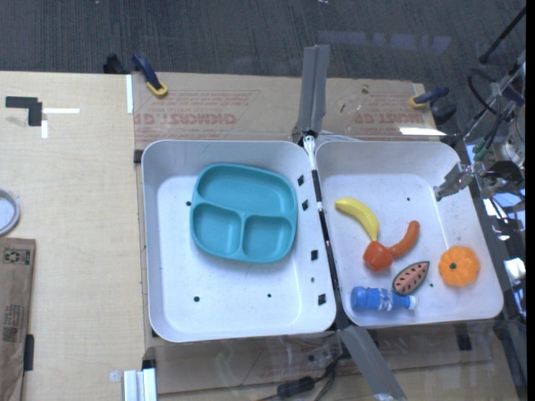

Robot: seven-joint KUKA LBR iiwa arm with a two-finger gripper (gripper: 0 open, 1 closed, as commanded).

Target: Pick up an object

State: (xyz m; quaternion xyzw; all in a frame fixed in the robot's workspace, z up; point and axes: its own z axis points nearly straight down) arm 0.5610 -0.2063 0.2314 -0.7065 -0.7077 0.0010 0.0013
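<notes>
Far to the gripper's left, the left bin (159,249) holds a teal divided plate (244,213) with bare floor all round it. In the right bin (393,167), below-left of the gripper (458,180), lie a banana (359,216), red-orange toy (389,246), watermelon slice (410,276) and blue bottle (381,300). A pumpkin (459,266) sits directly below it. The gripper hangs by the bin's far right rim. Whether it is open or closed cannot be told.

The teal three-compartment plate (244,214) looks like smooth, matt plastic, and the two shallow white bins (167,249) have a smooth, faintly glossy plastic finish. The pale wooden bench top (67,165) looks matt, with brown printed cardboard (217,107) behind the bins.
</notes>
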